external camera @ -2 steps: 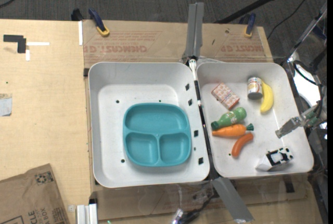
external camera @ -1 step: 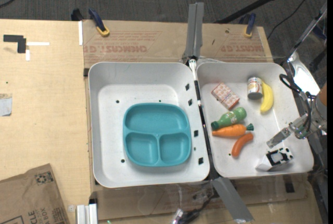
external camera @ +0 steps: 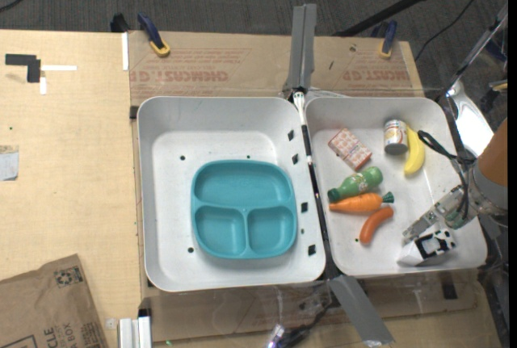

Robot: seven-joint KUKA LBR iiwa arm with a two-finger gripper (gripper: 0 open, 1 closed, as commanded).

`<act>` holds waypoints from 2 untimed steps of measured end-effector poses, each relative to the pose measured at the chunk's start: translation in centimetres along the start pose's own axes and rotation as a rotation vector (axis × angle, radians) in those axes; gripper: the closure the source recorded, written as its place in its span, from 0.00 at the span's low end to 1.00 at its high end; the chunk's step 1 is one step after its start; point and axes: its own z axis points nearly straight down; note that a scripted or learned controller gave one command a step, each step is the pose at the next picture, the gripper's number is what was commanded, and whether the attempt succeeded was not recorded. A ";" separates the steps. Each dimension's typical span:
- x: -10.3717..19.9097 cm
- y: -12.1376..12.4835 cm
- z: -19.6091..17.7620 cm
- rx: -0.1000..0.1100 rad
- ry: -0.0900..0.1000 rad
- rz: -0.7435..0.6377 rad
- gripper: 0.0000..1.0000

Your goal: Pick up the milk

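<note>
I see the hand low over the right bin, near its lower right corner, just above the milk. The milk, a white carton with black patches, lies on its side against the bin's front wall. I cannot tell how far the hand is open, and nothing shows between its fingers. Left of it lie a sausage, a carrot and a green bottle. Farther back are a pink box, a can and a banana. A teal tray sits in the left bin.
</note>
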 end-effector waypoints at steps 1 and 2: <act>1.2 1.0 -0.2 -0.003 -0.004 -0.291 0.00; 0.0 0.3 -0.2 -0.006 -0.003 -0.304 0.00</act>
